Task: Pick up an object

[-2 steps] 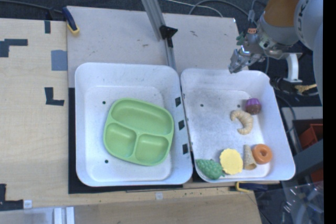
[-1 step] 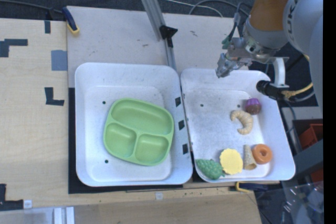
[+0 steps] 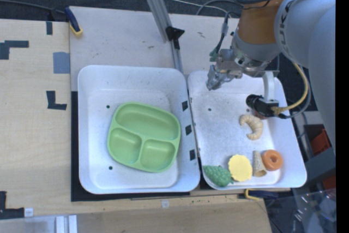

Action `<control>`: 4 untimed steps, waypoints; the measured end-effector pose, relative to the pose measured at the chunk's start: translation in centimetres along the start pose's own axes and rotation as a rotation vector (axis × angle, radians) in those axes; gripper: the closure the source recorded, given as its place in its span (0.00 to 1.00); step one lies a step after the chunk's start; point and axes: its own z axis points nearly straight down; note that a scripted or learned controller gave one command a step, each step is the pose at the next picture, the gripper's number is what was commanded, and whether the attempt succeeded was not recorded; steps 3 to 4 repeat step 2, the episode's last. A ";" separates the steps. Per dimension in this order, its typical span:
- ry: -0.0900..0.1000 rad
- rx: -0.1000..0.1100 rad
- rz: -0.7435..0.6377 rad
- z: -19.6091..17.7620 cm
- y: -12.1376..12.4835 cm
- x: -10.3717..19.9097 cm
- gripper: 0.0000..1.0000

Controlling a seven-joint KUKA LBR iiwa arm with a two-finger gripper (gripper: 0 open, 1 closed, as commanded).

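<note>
Right at the near edge of the toy-food bin, four small toys are sitting in a row: a green broccoli, a yellow round slice, a tan slice and an orange doughnut. They are touching or almost touching one another, and they are crowding against that bin's near wall. We are thinking this is making them hard to get around.

A pale croissant is lying by itself nearer the middle of that bin, toward its right wall, with bare floor all around it. We are guessing that this is making it the easiest toy to pick up.

The gripper is hanging over the far left corner of that bin, well apart from every toy. We are not able to tell if it is spread or pressed together, and we are seeing no toy in it. So we are judging that the pick is not yet done, and that the arm is needing to travel toward that bin's near side before going down.

Just beside that bin's left wall, another white bin is holding a green plate with three parts.
</note>
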 end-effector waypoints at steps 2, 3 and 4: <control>0.000 0.000 -0.001 1.6 -2.6 10.5 1.00; 0.000 0.000 -0.001 1.6 -2.6 10.5 1.00; 0.000 0.000 -0.001 1.6 -2.6 10.5 1.00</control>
